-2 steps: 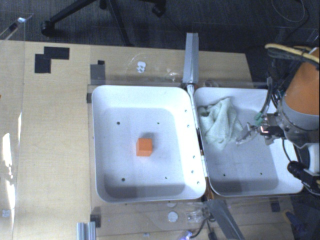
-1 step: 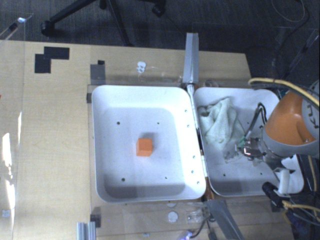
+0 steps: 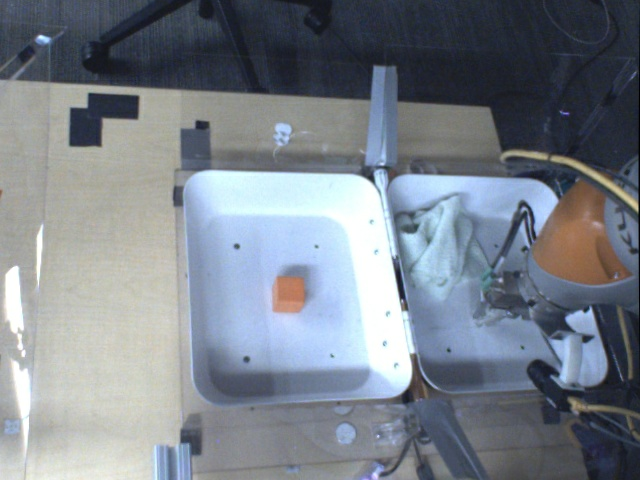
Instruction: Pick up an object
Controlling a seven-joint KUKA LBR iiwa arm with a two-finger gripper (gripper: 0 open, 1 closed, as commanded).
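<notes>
Two white bins sit side by side on the bench, and nothing looks picked up yet. Nearest along the bottom edge is the lower rim of the left bin (image 3: 290,396). A little beyond it an orange block (image 3: 289,294) lies flat on the bin floor, close to the middle and well apart from every wall. It is the likeliest thing to lift, and it sits untouched. The block looks nearly cube-shaped, so I would not give it any real long axis; its sides run roughly square with the bin walls, perhaps turned a touch.

Across the divider, in the right bin (image 3: 470,373), the gripper (image 3: 497,306) hangs low over the floor with the orange-banded arm (image 3: 580,243) above it. From this angle I cannot tell how the gripper is set, and I see nothing held in it. A crumpled white cloth (image 3: 437,243) lies just to the left of the gripper, reaching toward the far wall.

By my reckoning the whole task is left: closing on something and lifting it.
</notes>
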